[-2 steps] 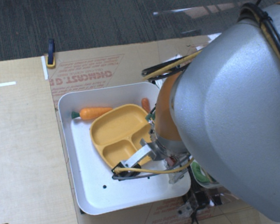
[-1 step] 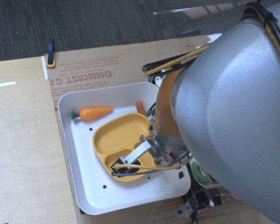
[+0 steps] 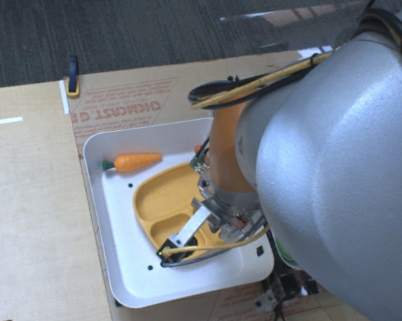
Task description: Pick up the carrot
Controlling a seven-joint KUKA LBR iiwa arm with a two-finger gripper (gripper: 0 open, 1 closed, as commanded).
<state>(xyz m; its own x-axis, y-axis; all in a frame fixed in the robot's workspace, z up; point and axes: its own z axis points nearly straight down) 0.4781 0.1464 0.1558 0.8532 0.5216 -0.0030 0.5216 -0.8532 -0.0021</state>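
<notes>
Carrot (image 3: 137,160), orange, tapered and green-tipped, lies free in the far left corner of the shallow white bin (image 3: 107,230), beside a yellow divided plastic dish (image 3: 163,199). The end effector (image 3: 224,223) hangs over the dish, seemingly off-target, its grip state indiscernible.

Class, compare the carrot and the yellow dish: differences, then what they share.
The carrot is orange with a green tip; the dish is yellow. The carrot is slim; the dish is broad. The arm covers part of the dish, not the carrot. Both lie in the white bin.
</notes>
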